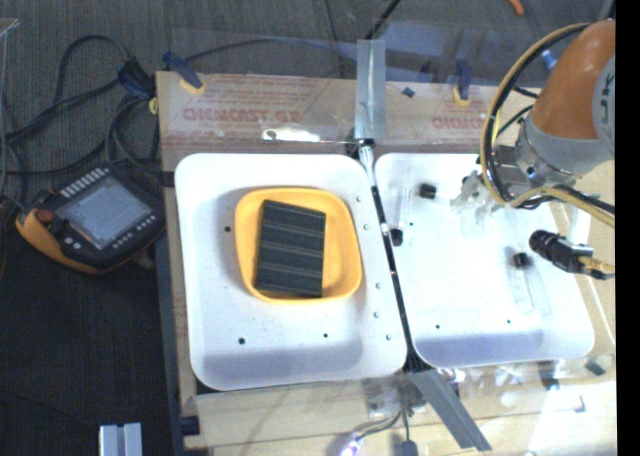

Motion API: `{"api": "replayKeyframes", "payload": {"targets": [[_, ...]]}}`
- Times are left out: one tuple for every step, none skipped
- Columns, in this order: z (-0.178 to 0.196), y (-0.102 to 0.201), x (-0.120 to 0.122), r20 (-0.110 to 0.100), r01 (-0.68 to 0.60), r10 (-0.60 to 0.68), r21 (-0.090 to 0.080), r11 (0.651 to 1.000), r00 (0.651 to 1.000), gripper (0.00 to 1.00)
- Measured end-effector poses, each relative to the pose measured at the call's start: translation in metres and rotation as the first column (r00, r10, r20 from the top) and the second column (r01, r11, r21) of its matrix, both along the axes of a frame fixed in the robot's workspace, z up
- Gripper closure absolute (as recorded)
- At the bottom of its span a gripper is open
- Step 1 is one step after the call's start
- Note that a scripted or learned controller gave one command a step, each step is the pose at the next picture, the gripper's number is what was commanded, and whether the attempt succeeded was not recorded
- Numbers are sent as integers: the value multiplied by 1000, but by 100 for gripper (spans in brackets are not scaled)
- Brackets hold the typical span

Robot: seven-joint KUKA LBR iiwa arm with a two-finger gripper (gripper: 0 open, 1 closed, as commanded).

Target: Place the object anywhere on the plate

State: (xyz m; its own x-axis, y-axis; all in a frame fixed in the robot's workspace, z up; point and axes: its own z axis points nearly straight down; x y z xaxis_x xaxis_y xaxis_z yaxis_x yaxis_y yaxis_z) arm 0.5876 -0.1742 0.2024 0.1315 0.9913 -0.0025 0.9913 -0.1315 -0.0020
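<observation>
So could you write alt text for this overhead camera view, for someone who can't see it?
A dark ridged block lies on a yellow plate in the left white bin. The grey and orange robot arm reaches over the right white bin, its end effector near that bin's far edge.

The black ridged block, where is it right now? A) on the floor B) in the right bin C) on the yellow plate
C: the black ridged block lies flat on the yellow plate inside the left bin.
</observation>
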Motion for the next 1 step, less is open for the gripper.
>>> {"api": "replayKeyframes", "payload": {"targets": [[0, 0, 0, 0, 0, 0, 0, 1000, 1000, 0]]}}
